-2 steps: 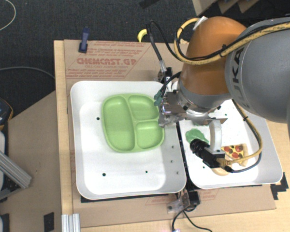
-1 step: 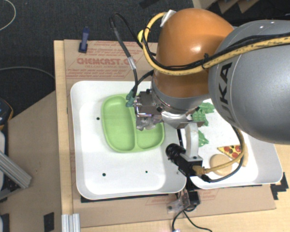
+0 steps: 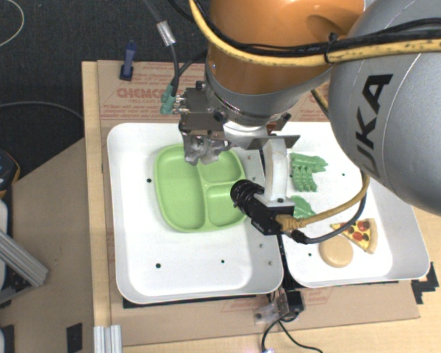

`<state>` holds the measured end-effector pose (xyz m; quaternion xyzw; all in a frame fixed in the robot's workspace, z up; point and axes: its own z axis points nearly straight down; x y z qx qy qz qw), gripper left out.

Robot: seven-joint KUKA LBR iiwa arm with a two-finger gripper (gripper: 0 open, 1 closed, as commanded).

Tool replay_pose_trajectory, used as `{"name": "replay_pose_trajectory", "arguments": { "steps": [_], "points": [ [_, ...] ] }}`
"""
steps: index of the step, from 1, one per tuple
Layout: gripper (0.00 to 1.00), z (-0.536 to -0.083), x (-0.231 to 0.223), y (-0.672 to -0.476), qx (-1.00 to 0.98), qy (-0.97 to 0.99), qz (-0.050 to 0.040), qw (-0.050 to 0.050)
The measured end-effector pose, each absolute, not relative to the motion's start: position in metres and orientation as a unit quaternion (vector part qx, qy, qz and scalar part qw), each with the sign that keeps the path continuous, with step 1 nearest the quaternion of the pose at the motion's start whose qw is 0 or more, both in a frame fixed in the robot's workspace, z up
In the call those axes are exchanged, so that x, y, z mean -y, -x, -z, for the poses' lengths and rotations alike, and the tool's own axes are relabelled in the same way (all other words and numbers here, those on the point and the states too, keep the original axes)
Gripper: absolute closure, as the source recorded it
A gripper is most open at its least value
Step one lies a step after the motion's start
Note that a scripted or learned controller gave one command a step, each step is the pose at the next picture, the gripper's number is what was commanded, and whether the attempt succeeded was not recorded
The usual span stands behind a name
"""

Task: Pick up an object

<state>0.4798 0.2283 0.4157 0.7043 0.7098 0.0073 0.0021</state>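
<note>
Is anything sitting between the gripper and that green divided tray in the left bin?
Nothing visible. The gripper is directly over the far rim of the green divided tray in the left bin, with no other object between them.

A glossy orange band [image 3: 279, 13] crowns the wrist. At the frame's right, the grey arm shell [image 3: 397, 101] bears black KUKA lettering. Yellow and black cables [image 3: 331, 46] loop across it; the metal claw [image 3: 202, 147] is dull grey.
</note>
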Motion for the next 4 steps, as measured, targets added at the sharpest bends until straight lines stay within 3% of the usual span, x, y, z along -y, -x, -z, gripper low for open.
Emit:
{"name": "replay_pose_trajectory", "arguments": {
  "steps": [1, 2, 3, 4],
  "points": [
    [1.00, -0.452, -0.224, -0.480, -0.708, -0.707, -0.0030, 0.001],
    [1.00, -0.349, -0.169, -0.483, -0.705, -0.709, 0.0060, -0.002],
    [1.00, -0.451, -0.228, -0.497, -0.709, -0.705, -0.0065, 0.002],
    [1.00, -0.424, -0.180, -0.497, -0.705, -0.709, 0.0023, -0.001]
  ]
}}
